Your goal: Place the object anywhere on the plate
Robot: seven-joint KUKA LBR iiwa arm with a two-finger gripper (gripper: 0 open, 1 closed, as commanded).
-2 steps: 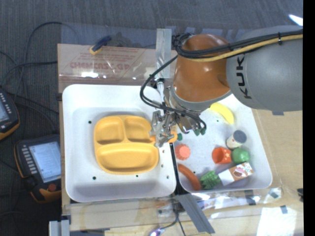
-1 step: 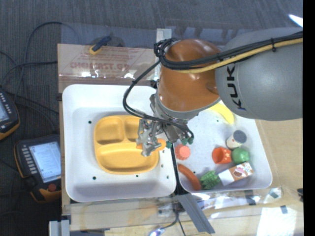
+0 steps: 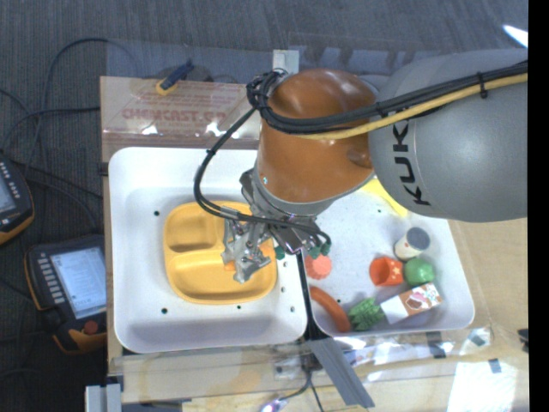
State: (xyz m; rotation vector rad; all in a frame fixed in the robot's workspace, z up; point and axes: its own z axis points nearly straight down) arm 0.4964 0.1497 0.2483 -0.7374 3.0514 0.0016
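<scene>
Here the arm (image 3: 446, 136) reaches in from the right and its orange wrist band (image 3: 313, 144) hangs over the seam between the two bins. The jaws (image 3: 244, 256) sit low over the yellow plate (image 3: 193, 247), which lies in the left bin (image 3: 137, 230). The plate has divided compartments, and the metal fingertips are above its right-hand part, near the inner rim.

Whether the jaws are released or clenched I cannot tell: the fingers are a small tangle of grey metal under the wrist, and the wrist hides much of them. There may be something small between them, but the view is too poor to say, so I would not call it a hold.

The things that could be the task's object are in the right bin (image 3: 455, 312). A round orange-red piece (image 3: 319, 266) lies just beside the divider, close to the jaws. Further right are an orange cup-like piece (image 3: 386, 271), a green ball (image 3: 419, 271), a grey-and-cream piece (image 3: 413, 242), a small printed carton (image 3: 413, 302), a green leafy piece (image 3: 366, 313) and a long red-orange piece (image 3: 329, 308). None of these rests on the plate.

As a judgement, the task looks unfinished. The plate's visible surface carries no object. If the jaws do carry something, what is left is to let it go over the plate. If not, a pick from the right bin is yet to be made.
</scene>
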